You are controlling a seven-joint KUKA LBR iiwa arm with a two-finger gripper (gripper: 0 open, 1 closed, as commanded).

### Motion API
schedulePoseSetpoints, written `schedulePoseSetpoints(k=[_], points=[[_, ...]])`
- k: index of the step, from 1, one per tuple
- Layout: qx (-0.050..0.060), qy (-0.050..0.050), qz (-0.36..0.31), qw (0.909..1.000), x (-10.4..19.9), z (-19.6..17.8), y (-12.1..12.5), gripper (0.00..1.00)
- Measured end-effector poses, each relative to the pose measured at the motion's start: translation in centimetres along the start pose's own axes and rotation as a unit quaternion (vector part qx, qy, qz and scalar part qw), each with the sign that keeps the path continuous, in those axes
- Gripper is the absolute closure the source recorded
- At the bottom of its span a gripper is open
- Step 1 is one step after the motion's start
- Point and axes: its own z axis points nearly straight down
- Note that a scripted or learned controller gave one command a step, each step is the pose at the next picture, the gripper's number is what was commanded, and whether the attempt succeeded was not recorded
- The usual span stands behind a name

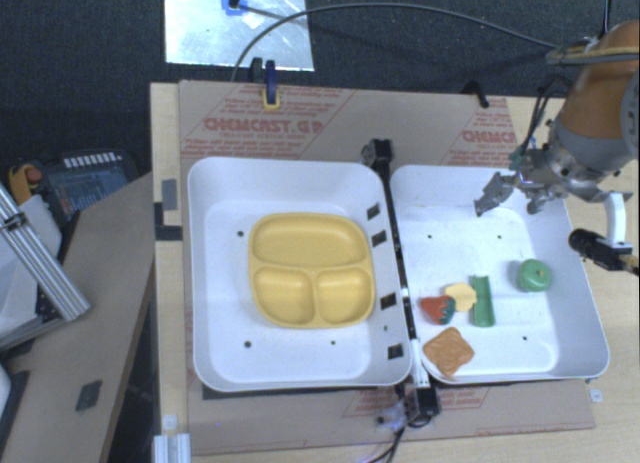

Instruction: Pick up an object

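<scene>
My gripper [515, 198] hangs over the far right part of the right bin [470, 186], its two fingers spread apart with nothing between them. Well in front of it lie the small toys on the bin floor: a green round piece [534, 275], a green bar [482, 301], a yellow piece [461, 296], a red and orange piece [436, 308] and a tan waffle-like piece [448, 351]. The gripper touches none of them.
The left bin [215, 211] holds a yellow three-compartment plate [309, 268]. A black divider [392, 261] runs between the two bins. The grey arm with its orange band [600, 101] enters from the right above the bin's far corner.
</scene>
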Motion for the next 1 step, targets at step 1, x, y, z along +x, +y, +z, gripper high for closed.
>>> schedulePoseSetpoints(k=[1], points=[[-0.006,-0.001,-0.001,1.0000,0.05,-0.89,0.26,0.00]])
